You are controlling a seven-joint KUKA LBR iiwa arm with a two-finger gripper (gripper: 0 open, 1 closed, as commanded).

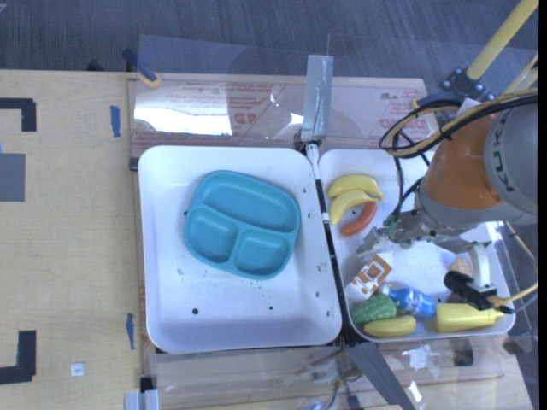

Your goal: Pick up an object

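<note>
The wooden worktop [60,254] carries two shallow white bins side by side. The left bin [171,314] holds a blue divided tray [242,222] with three compartments, lying a little tilted near the bin's middle. The right bin [410,267] holds the small toys: two yellow bananas [352,193] stacked near its far left corner, an orange-red sausage-like piece [359,218] just beside them, a small orange-and-white box [373,276] lower down, and along the near wall a green piece [374,308], a blue piece [416,300] and two more yellow pieces [466,317]. The grey arm with its orange band [457,173] leans over this bin, and the hand [391,231] hangs low between the sausage-like piece and the small box; whether it is wide or narrow cannot be told. Nothing shows as held, so this looks like the approach to a grasp. The next move likely calls for settling over one toy, closing on it and lifting it straight up.
</note>
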